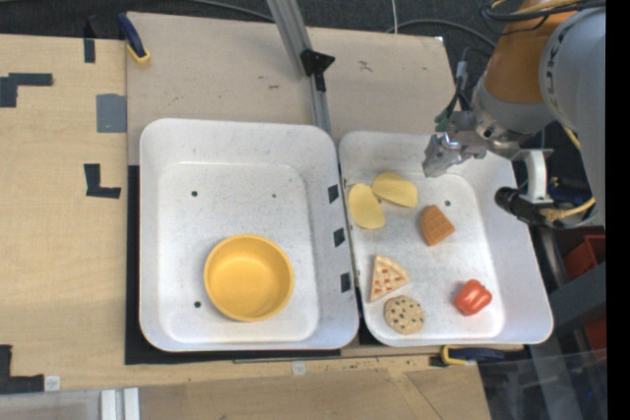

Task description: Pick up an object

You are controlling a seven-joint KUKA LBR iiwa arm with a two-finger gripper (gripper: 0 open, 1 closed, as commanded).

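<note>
**6 food pieces lay below-left of the gripper**

The gripper [440, 155] hung over the right bin's [520, 310] far edge, grasping nothing; its opening was unclear. Nearest, down-left, lay 2 yellow chips [381, 199], then 1 orange chunk [436, 225], 1 pizza slice [387, 277], 1 cookie [404, 315], 1 red pepper [472, 297]. 1 yellow bowl [248, 277] sat in the left bin [177, 148].

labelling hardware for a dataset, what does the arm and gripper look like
A thick, rounded grey arm with a broad orange band above the wrist. It ends in a small grey metal two-finger gripper. Thin black cables loop beside the orange section.
</note>
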